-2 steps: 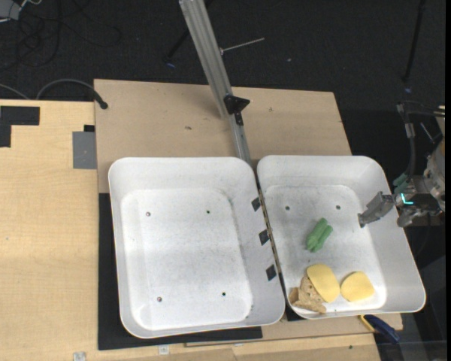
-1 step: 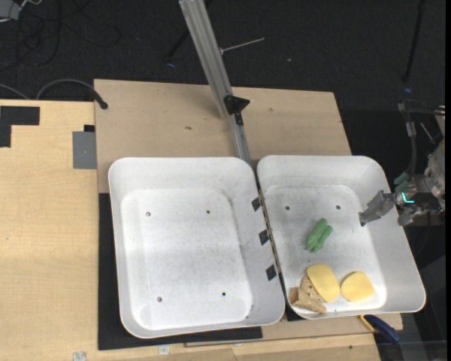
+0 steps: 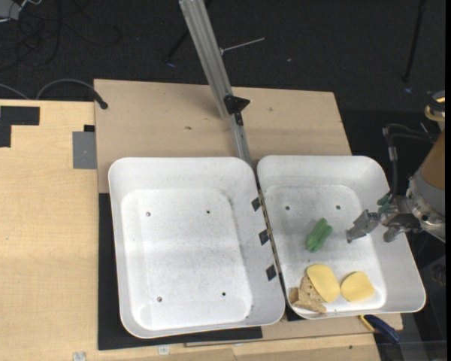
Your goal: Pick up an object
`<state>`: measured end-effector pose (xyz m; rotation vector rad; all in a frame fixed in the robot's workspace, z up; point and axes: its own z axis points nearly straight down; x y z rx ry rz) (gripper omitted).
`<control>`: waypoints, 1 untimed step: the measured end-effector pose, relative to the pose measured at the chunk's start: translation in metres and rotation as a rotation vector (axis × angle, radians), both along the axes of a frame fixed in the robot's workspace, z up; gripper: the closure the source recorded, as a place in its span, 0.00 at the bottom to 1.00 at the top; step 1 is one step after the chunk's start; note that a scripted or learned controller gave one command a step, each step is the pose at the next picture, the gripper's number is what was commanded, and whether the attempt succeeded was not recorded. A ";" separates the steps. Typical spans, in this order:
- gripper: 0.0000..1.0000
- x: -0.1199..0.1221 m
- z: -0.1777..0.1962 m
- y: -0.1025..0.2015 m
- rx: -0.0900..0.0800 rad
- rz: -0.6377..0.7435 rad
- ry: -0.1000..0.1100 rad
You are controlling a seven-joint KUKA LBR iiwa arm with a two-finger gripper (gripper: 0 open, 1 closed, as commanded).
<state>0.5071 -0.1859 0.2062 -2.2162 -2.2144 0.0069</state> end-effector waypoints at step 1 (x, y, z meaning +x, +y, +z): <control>0.00 -0.001 -0.063 0.007 0.001 0.000 0.000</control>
